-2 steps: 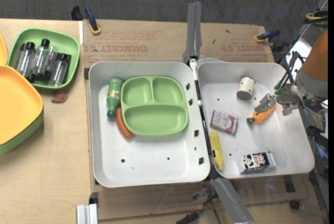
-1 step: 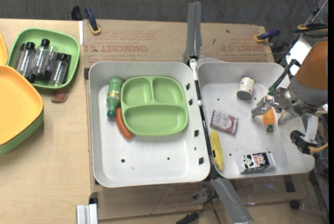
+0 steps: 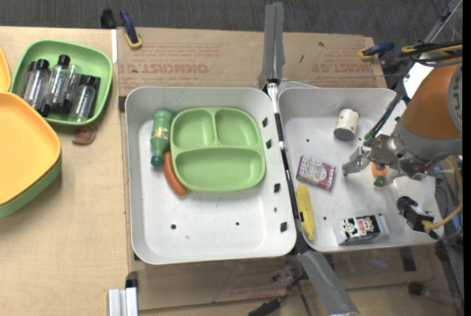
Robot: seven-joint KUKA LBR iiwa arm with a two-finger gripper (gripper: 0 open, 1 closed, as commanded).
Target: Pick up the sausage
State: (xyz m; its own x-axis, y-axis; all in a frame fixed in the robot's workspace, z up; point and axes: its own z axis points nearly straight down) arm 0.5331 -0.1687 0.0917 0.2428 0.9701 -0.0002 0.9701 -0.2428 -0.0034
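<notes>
**Fingers spread and bare over the right bin; sausage in the left bin beside the green tray**

The fingers (image 3: 353, 164) look parted with nothing between them, though they are small and partly blurred against the white floor of the right bin (image 3: 324, 104). The gripper (image 3: 363, 160) hangs right of the green tray (image 3: 218, 148), well apart from it.

Nearest, right of the tray's near corner, lie a black-and-white carton (image 3: 360, 227), its print unreadable, and a yellow banana (image 3: 305, 211). A pink packet (image 3: 316, 172) has illegible lettering.

The sausage (image 3: 174, 174) lies against the tray's left near edge, its far end hidden under a green bottle (image 3: 160, 135).

Beyond the tray, cardboard (image 3: 191, 60) reads "CHEMCAST GP", upside down.
</notes>
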